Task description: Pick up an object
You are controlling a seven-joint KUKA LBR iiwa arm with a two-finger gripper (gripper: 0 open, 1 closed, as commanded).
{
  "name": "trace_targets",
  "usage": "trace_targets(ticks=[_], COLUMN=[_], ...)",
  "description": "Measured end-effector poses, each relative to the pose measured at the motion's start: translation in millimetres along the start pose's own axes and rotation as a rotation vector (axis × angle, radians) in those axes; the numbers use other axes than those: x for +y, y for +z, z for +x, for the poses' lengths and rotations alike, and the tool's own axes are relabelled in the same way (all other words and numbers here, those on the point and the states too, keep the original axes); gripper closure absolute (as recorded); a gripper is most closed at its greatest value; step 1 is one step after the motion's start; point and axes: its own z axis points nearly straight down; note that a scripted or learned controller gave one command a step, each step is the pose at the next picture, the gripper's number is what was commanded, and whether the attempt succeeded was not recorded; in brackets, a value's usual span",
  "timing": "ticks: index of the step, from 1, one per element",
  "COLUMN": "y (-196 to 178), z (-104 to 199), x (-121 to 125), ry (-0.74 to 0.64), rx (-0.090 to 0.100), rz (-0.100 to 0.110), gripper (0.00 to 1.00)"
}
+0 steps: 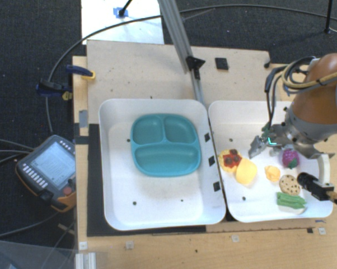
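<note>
While poised above the right bin (pixel 235 122), hangs with gripper (pixel 259 145) spread, holding nothing, just beside the yellow lemon (pixel 246 172).

On your left, the white bin (pixel 115 206) holds a teal divided plate (pixel 165 144) toward its far side. Left of the table (pixel 135 72), a grey teach pendant (pixel 48 170) lies on the dark floor, with cables around it. A blue clamp (pixel 54 87) grips the table's far-left edge.

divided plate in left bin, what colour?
Teal. The divided plate shows plainly in the camera view, sitting in the left bin.
</note>
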Motion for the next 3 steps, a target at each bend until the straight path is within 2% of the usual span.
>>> trace_targets(ticks=[1, 2, 3], y=[-0.9, 58.5, 99.5], z=[-0.1, 4.1, 3.0], x=[0.7, 6.9, 12.0], ry=[0.0, 0.003, 0.005], rx=[0.0, 0.0, 0.0], rz=[-0.002, 0.0, -0.013], gripper=[0.0, 0.0, 0.0])
